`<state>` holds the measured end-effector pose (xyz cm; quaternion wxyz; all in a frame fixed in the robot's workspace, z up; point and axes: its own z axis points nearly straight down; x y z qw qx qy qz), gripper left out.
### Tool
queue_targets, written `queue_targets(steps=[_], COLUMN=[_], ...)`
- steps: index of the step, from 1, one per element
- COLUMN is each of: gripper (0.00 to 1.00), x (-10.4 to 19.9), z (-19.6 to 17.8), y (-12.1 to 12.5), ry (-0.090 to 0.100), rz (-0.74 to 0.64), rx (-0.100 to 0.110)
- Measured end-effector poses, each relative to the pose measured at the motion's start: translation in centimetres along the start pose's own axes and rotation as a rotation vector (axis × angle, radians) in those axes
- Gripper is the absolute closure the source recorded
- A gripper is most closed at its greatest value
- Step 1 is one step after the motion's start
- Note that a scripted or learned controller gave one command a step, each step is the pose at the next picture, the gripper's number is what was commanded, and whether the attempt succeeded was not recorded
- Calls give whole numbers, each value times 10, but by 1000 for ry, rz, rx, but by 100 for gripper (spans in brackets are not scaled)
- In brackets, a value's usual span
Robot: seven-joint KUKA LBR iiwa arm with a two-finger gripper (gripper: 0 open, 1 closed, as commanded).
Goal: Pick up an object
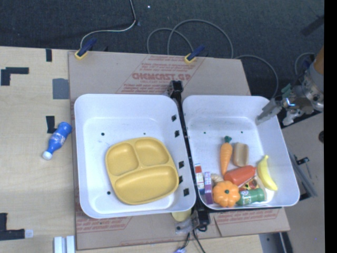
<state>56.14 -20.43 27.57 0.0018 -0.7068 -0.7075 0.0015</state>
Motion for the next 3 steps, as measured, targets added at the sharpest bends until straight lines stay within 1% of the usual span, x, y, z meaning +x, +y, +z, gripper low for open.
queue_targets(steps=[1, 2, 3], gripper=[0, 0, 100], x=[48, 102, 101], z=[180, 190, 181], y=[28, -16, -14], ry=[-1, -7, -2], rz=[0, -2, -1], rx=[-5, -14, -10])
